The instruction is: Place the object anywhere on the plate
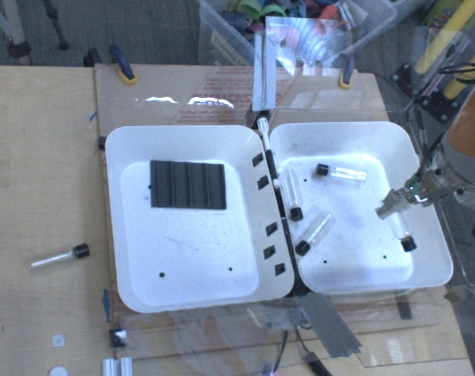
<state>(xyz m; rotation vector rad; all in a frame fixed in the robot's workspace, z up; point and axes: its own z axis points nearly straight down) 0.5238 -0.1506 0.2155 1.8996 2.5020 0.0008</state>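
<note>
Nearest the lens, on the wooden tabletop (41, 171), a clear vial (59, 256) with a black cap lies apart from the bins. Left bin (116, 210) holds a dark ribbed plate (187, 185), lying flat. Right bin (433, 249) holds four capped vials: one (341, 172) lying almost crosswise, cap to the left; one (291, 197) near the divider, cap toward the camera; one (313, 233) slanted, cap at lower left; one (404, 233) just beside the gripper (394, 206). Whether its fingers are spread or pinching, I cannot tell.

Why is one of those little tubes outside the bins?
It looks stray: one capped vial lies on the bare bench left of the left bin, while others lie in the right bin.
</note>
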